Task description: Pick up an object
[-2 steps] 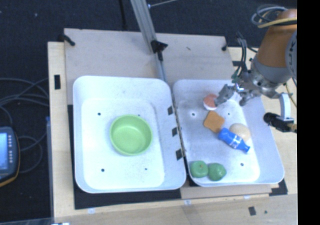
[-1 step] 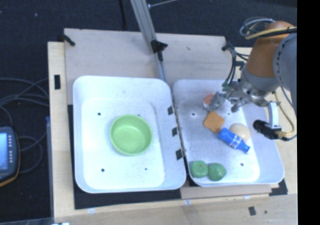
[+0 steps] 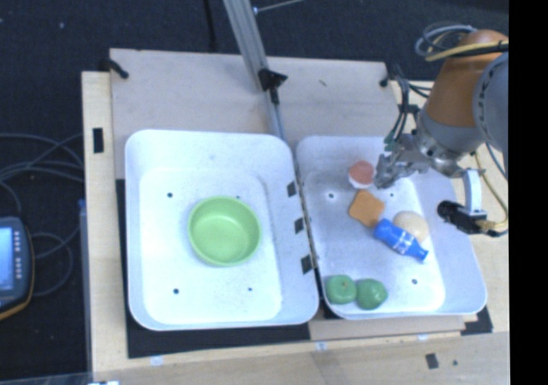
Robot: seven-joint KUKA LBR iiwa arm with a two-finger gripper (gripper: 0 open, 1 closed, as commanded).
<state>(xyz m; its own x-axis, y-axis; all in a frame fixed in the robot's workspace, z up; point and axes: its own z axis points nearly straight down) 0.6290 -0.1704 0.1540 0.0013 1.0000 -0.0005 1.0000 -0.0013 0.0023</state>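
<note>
My gripper [image 3: 384, 174] reaches down into the right bin [image 3: 454, 293] near its far side. Its tip is right beside a small red round object [image 3: 361, 173], at that object's right edge. Just in front lies an orange block [image 3: 367, 208]. A blue bottle-like object [image 3: 400, 239] lies slanted next to a cream ball [image 3: 412, 222]. Two green round objects [image 3: 341, 289] [image 3: 372, 293] rest by the bin's near edge. Nothing shows between the fingers.
The left bin [image 3: 154, 161] holds a light green bowl [image 3: 224, 230]. A metal pole [image 3: 244, 20] slants up from between the bins at the back. The arm's orange band [image 3: 462, 75] and cables hang over the right bin's far right corner.
</note>
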